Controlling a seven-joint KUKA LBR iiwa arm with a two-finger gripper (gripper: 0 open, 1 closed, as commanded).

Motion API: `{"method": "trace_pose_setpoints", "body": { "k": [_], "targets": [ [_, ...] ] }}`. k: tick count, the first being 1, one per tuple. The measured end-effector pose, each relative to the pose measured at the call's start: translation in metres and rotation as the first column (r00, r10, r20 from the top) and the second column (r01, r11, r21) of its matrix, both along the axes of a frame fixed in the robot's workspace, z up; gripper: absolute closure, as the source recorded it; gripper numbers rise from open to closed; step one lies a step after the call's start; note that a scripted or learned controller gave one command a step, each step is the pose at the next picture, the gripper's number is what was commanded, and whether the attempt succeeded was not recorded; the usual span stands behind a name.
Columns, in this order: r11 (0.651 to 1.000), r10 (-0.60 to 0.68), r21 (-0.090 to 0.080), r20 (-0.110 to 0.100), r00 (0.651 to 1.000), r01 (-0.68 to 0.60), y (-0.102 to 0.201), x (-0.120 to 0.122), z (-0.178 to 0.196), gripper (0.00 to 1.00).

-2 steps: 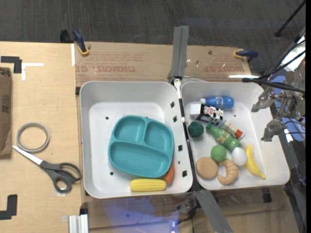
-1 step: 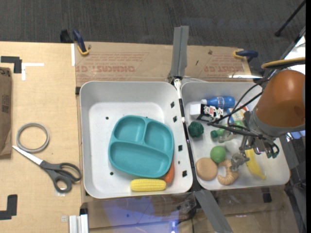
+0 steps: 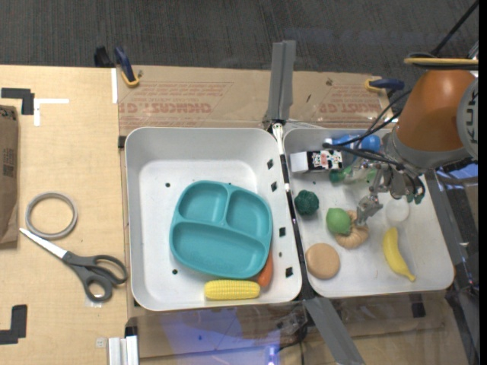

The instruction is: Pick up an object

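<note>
plate point(image 3: 221, 230) in left bin point(image 3: 144, 204), corn point(image 3: 232, 289) beside

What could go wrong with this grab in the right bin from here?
The end effector hangs over a tight cluster: green ball touching the tan piece, so it may pinch both or nudge one away. The banana lies close beside them and might get bumped.

You're looking at a robotics lab. The table point(image 3: 61, 128) is lined with taped cardboard, a cabled arm point(image 3: 434, 116) reaches over two white bins point(image 3: 144, 204) of toy food, and grey office carpet point(image 3: 228, 14) lies beyond.
</note>
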State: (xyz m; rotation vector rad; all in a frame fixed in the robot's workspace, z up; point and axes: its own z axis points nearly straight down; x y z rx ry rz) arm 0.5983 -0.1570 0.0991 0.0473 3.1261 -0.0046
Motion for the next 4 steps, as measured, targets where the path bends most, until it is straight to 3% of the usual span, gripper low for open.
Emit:
{"method": "trace_pose_setpoints", "body": {
  "k": [1,2,3,4],
  "targets": [
    [1.000,-0.025,0.003,-0.013,1.000,0.025,0.032,-0.061,-0.007,0.00],
    [0.999,0.032,0.004,-0.027,0.999,-0.032,0.006,0.039,-0.009,0.00],
    [1.000,0.027,0.002,-0.013,1.000,-0.027,0.035,-0.044,-0.007,0.00],
    [0.998,-0.055,0.003,-0.010,0.998,0.055,0.038,0.011,-0.006,0.00]
  ]
}}
